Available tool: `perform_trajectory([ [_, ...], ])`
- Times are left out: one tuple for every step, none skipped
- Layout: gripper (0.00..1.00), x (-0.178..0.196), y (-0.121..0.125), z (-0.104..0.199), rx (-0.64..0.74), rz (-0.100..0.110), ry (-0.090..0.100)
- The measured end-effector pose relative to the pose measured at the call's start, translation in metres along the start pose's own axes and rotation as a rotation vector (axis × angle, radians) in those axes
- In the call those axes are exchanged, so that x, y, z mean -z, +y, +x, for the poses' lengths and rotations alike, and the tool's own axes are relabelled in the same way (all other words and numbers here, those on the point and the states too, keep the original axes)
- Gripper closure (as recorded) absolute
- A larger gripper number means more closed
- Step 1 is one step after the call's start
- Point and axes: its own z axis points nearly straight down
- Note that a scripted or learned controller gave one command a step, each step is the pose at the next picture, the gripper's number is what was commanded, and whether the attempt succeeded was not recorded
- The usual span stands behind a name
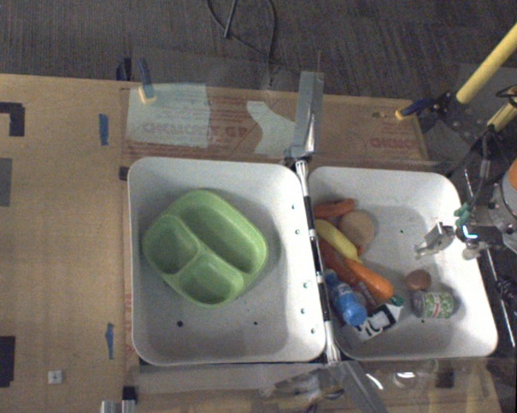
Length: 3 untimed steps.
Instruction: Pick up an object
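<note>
My gripper (434,239) hangs over the right side of the right bin (396,188), coming in from the arm (497,222) at the right edge. Just below it lie a small brown ball (419,278) and a green can (435,304). Along the bin's left wall lie a reddish sausage (334,208), a brown potato (358,228), a yellow banana (335,238), an orange carrot (364,280), a blue bottle (349,305) and a black-and-white item (376,322). The gripper is apart from all of them.
The left bin (151,325) holds a green divided plate (205,246). A metal divider (306,126) runs between the bins at the back. Yellow-handled clamps (492,57) and cables sit at the back right, beyond the right bin.
</note>
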Motion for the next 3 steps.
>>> perform_trajectory([
  [0.0, -0.121, -0.029, -0.026, -0.036, -0.004, 0.002],
  [0.0, -0.128, 0.028, 0.002, -0.028, -0.01, -0.003],
  [0.0, -0.129, 0.095, 0.024, -0.092, -0.008, -0.003],
])
